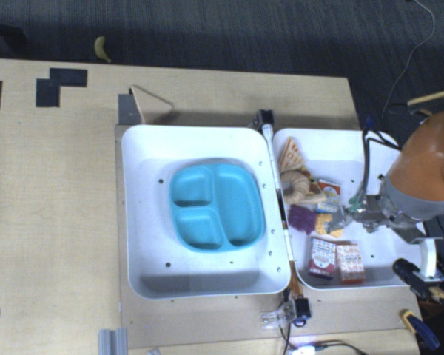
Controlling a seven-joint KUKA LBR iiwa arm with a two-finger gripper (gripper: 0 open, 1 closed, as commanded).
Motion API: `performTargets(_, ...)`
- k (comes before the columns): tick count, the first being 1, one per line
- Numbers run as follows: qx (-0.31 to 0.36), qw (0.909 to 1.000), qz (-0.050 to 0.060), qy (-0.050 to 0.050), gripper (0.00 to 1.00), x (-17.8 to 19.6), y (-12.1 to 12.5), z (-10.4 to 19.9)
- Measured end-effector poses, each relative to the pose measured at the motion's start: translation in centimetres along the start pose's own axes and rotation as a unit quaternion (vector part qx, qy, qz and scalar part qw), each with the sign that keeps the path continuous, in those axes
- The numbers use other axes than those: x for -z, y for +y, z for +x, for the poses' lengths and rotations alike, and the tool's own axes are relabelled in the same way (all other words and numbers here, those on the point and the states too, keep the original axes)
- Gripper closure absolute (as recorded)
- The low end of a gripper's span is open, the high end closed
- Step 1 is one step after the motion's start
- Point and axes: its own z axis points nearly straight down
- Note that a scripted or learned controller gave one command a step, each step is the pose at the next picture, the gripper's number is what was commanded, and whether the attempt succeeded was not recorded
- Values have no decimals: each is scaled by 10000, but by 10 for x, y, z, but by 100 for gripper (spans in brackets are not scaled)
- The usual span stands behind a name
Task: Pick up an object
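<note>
Two white bins sit side by side on the bench. The left bin (144, 198) holds one blue divided tray (216, 205) with three compartments. The right bin (333, 143) holds a cluster along its left half: two small red-and-white boxes (337, 259) side by side near the front, one triangular orange packet (291, 154) at the back, one tan toy (296, 185) and one purple item (303, 217) between. The gripper (346, 217) hovers just right of the purple item; its finger spread cannot be made out.

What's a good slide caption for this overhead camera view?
Gripper reaches into cluttered right bin; blue tray sits in left bin.
</note>
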Motion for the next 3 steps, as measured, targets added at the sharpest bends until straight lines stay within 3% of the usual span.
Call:
performTargets(1, -21, 10000, 39, -12, 0, -51, -4, 39)
performTargets(2, -12, 10000, 8, -11, 100, -39, -2, 39)
performTargets(3, -2, 10000, 57, 6, 100, 45, 94, 142)
